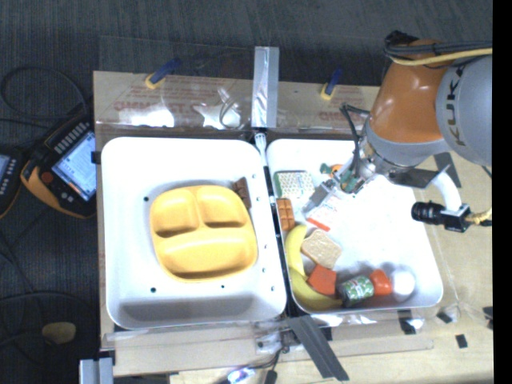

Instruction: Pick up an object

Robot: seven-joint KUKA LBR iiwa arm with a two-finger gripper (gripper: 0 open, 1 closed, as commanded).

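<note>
My gripper (pixel 334 187) hangs low over the upper middle of the right bin (pixel 416 246), below the orange-banded wrist (pixel 408 102). A small flat red-and-white item (pixel 324 212) lies just below and to the left of it, and a green-dotted white pack (pixel 293 184) lies to its left. Whether anything is held cannot be made out. Along the bin's left and front sit a small brown bar (pixel 285 213), a banana (pixel 297 264), a tan cracker-like square (pixel 322 249), a red block (pixel 322 280), a green-labelled can (pixel 358 289), a red ball (pixel 381 280) and a white ball (pixel 402 282).
The left bin (pixel 128 214) holds a yellow divided plate (pixel 204 229) with a small brown piece (pixel 241 189) at its upper right corner. A black cable end (pixel 436 212) juts from the arm over the right bin's right rim. A handheld controller (pixel 68 170) lies left of the bench.
</note>
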